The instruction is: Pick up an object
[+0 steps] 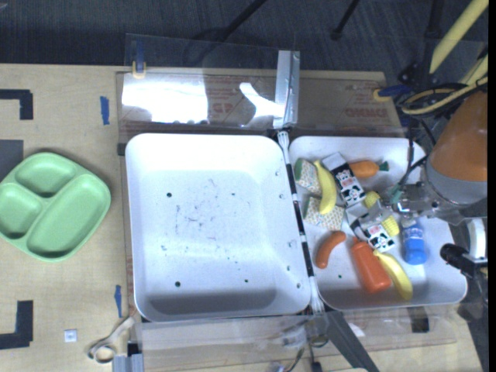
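Bench seen from above, left to right: at the left edge of the frame a green divided plate (50, 205) lies on the wooden bench top (62, 91), with blue tape marks nearby. Centre frame, the left white bin (209, 223) shows a bare floor with faint scuffs, and a clear plastic panel (205, 91) stands behind it toward the top of the frame. To the right, the second white bin (434, 289) holds a crowded heap: a yellow banana (325, 188) beside a black-and-white cow-patterned carton (350, 190), an orange carrot (364, 167) at the upper side, a small red-orange sausage shape (328, 248) near the dividing wall, a second cow-patterned carton (377, 235), a large orange cylinder (370, 266) touching another banana (397, 275) at the lower side, and a blue bottle (415, 246) toward the right. At the far right, the grey arm with its orange band (463, 147) reaches over this bin; the gripper (404, 200) sits just above the blue bottle among the objects, and whether it is released or clenched cannot be told. Yellow and black cables (434, 95) coil at upper right.
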Robot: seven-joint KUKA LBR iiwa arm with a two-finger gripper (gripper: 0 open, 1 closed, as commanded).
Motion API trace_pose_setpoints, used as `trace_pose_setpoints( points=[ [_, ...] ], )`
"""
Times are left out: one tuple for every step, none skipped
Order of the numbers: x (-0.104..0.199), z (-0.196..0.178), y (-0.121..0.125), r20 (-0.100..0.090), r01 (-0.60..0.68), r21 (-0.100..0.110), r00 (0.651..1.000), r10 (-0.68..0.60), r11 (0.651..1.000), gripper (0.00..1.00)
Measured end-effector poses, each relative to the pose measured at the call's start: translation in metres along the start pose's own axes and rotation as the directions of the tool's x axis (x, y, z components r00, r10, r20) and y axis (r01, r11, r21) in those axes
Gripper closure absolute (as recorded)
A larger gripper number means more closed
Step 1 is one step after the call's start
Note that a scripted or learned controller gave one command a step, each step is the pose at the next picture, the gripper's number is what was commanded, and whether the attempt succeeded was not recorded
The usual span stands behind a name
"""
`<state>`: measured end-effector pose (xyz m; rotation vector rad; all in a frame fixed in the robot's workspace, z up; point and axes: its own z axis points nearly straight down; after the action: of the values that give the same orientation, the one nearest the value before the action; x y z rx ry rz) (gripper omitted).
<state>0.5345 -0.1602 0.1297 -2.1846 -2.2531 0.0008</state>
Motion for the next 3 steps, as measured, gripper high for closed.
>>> trace_pose_setpoints(
  points=[
    [-0.034, 0.034, 0.027, -0.010, 0.021, -0.021, 1.000, -0.022, 1.000, 0.00],
    [-0.027, 0.037, 0.047, 0.009, 0.348, -0.015, 0.938, -0.348, 0.937, 0.00],
    [-0.029, 0.027, 0.048, 0.011, 0.346, -0.019, 0.938, -0.346, 0.938, 1.00]
  ],
)
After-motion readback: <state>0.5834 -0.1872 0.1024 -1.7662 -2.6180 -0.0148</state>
